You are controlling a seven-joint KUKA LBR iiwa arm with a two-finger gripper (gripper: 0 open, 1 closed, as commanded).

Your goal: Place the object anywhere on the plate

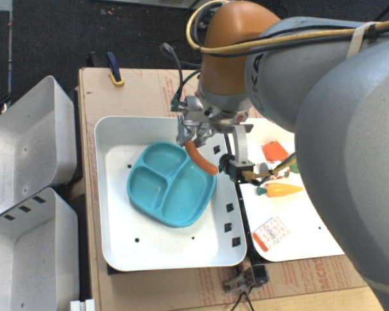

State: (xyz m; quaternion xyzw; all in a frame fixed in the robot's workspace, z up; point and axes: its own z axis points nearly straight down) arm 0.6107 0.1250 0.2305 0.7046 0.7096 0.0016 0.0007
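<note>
Brown board covers the counter (149, 96) beneath me, and on it sit two shallow white bins side by side, with dark floor and cables beyond the far edge. A blue-handled clamp (114, 67) grips the counter's far left corner.

I reach in from the right, my grey arm (337, 109) filling that side and my orange band (236, 34) sitting above the wrist. My jaws (191, 140) hang over the far right part of the left bin (110, 173), pointing down. They are drawn narrow around the upper end of an orange sausage-shaped object (201, 157), which shows between them and slants down and to the right from my tips. Its lower end hangs over the right rim of the teal plate (168, 186); whether it touches the rim I cannot tell.

That plate is a sectioned one with three compartments, lying in the middle of the left bin, just below and to the left of my jaws. My held object sits at the plate's upper right edge, near the boundary of the large right compartment.

Over in the right bin (298, 238) lie an orange block (275, 151), a yellow-orange carrot-like piece (280, 190) with green at one end, and a small printed packet (271, 233), all well apart from my jaws.
</note>
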